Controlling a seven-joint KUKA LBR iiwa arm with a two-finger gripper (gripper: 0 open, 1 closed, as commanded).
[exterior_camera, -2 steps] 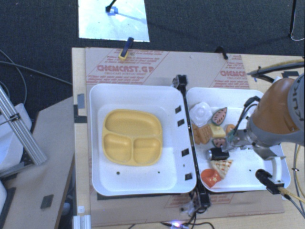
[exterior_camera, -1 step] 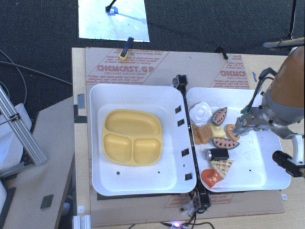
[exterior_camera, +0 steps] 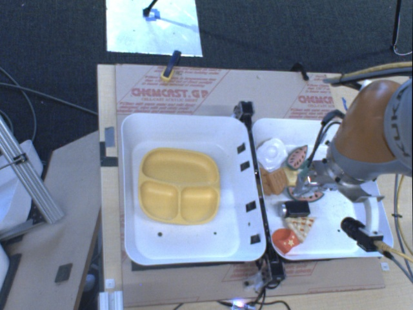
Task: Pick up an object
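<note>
One hand (exterior_camera: 308, 187), low in the right bin (exterior_camera: 335, 247); whether it grips anything cannot be told. Around it, six small objects: a white cup (exterior_camera: 271, 152) and a watermelon slice (exterior_camera: 297, 156) on the far side, a brown bread piece (exterior_camera: 274, 181) to the left, a black block (exterior_camera: 297, 208) just near of it, then a sandwich wedge (exterior_camera: 300, 225) and a red-orange piece (exterior_camera: 285, 240) at the near edge. One yellow divided plate (exterior_camera: 178, 185) in the left bin (exterior_camera: 193, 126). Two bins on one table (exterior_camera: 213, 86).
</note>
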